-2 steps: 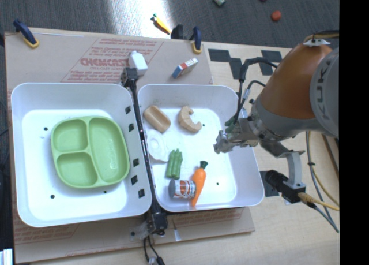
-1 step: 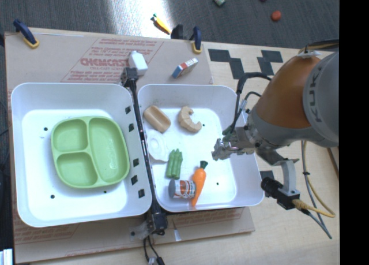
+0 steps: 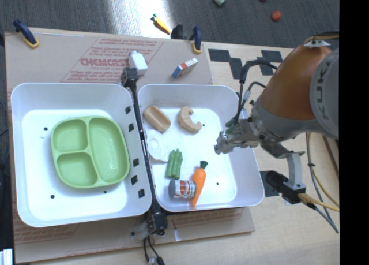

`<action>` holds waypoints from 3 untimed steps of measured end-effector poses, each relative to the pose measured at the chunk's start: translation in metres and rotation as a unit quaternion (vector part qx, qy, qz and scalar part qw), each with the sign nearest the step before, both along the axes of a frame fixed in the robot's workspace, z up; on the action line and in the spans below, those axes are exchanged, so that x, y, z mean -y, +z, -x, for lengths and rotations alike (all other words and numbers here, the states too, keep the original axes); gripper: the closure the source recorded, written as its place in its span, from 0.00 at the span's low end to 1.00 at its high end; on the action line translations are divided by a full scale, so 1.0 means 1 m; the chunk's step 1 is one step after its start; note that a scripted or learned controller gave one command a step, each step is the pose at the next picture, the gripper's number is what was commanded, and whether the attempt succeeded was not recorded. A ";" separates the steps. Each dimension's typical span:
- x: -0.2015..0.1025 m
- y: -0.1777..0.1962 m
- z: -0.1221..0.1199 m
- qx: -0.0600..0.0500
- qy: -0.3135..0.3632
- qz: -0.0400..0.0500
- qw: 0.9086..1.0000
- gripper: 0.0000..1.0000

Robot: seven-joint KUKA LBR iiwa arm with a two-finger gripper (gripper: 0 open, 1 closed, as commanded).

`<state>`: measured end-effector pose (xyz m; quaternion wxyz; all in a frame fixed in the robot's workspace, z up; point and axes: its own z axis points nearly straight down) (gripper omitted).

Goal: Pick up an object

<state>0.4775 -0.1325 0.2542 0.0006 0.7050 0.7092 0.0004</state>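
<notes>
Camera view status: no pick is made yet. The gripper [image 3: 223,144] hangs over the right side of the right bin [image 3: 248,191], with nothing seen between its jaws; whether they are spread cannot be told. Candidates lie left of it: carrot [image 3: 198,184], can [image 3: 183,189], green vegetable [image 3: 174,163], two bread pieces [image 3: 157,118]. Approach, closure and lift remain. Fingertips are dark and small, hard to resolve.

Grey arm [image 3: 300,116], orange band, black cables.
</notes>
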 end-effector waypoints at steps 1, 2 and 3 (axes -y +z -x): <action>0.020 -0.033 0.001 -0.002 0.000 0.000 1.000 1.00; 0.019 -0.017 0.000 0.000 0.000 0.000 1.000 1.00; 0.025 -0.027 0.001 -0.003 0.000 -0.001 1.000 1.00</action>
